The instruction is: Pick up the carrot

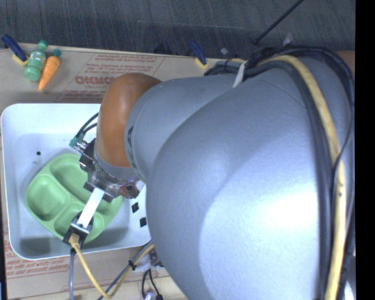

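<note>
Carrot point(49, 71) lies outside the bins, top-left corner of the view, on the brown cardboard sheet point(122, 67) w/ red print that covers the desk behind the left bin point(11, 167). It's orange w/ a green top, lying at a slant, green end pointing up-right. Touching or just beside it on the left is a small green toy point(34, 64), bottle-like; can't tell exactly what it is. A blue clip point(13, 46) sits at the cardboard edge near both, and another blue clip point(197, 52) sits further right along the same edge.

Arm point(250, 180) comes in from the right, v. close to the camera, its grey body covering most of the right side. Orange band point(117, 120) is over the back part of the left bin. Below the band, the hand point(97, 189) is down inside the left bin, over the green divided plate point(47, 189), well apart from the carrot. Can't tell whether the hand is spread or pressed together; the view is too cluttered there, w/ wrist hardware and wires in front. A white strip w/ a black end point(84, 220) slants down-left from the hand across the plate's front edge. A yellow cable point(87, 272) trails from that end over the bin's front wall. Nothing seen gripped.

The plate lies in the middle-to-front part of the left bin, compartments facing up.
</note>
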Controlling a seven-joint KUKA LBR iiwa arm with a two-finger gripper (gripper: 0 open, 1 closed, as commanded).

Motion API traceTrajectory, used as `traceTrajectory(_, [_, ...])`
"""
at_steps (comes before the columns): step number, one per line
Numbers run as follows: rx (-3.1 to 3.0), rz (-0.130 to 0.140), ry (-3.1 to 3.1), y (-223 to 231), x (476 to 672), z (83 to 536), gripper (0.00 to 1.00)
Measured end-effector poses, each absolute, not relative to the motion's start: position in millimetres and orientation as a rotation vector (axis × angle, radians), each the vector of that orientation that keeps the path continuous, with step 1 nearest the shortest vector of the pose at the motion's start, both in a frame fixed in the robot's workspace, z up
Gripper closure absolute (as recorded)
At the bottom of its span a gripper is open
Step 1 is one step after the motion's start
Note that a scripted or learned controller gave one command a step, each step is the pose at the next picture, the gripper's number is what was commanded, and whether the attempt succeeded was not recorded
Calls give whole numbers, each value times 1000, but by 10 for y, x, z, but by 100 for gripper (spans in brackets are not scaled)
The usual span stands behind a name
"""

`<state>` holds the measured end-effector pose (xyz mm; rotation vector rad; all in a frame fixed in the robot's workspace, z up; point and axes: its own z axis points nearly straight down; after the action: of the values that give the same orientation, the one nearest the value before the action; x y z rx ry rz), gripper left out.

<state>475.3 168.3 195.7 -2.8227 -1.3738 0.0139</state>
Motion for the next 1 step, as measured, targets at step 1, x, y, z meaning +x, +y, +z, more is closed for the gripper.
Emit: traceTrajectory(1, [-2572, 15, -1795, 450, 4760, 2122, 100])
